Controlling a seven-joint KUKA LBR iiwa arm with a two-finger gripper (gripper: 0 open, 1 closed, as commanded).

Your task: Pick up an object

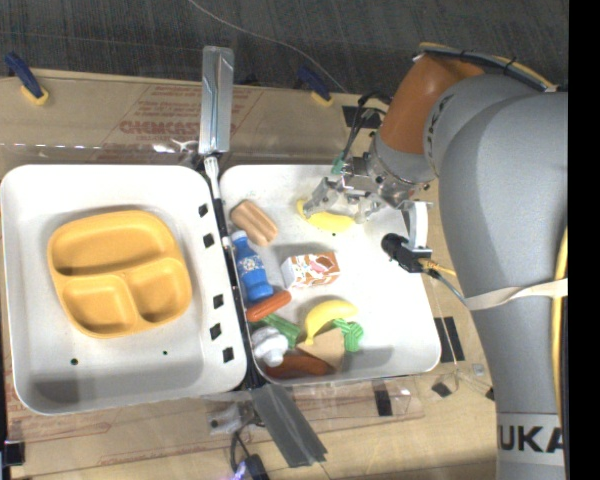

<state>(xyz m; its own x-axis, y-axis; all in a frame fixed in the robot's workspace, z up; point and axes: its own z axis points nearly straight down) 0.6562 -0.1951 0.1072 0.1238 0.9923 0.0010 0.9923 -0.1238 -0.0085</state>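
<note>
Claw [342,196] of the grey KUKA arm [500,178] hangs low over the back of the right-hand bin [405,318], directly above a small yellow fruit-shaped toy [327,218] lying near the bin's far wall. Whether the claw is released or clenched cannot be told from this slanted overhead view, and nothing can be seen held in it. The step in hand looks like the approach to a grasp: the toy rests on the bin floor, just beneath and in front of the wrist, apparently not yet lifted. Other candidates lie well apart toward the bin's near left corner: a hot-dog-shaped toy [254,221], a blue bottle [249,266], a small printed carton [311,268] and a banana [325,315] amid a tangle of smaller pieces. The left-hand bin [20,268] carries a yellow divided tray [120,271]. Judging by the layout, the next move calls for the claw to settle squarely around the yellow toy, close firmly, then rise straight up; the toy's rounded, low shape could let it slip aside.
</note>
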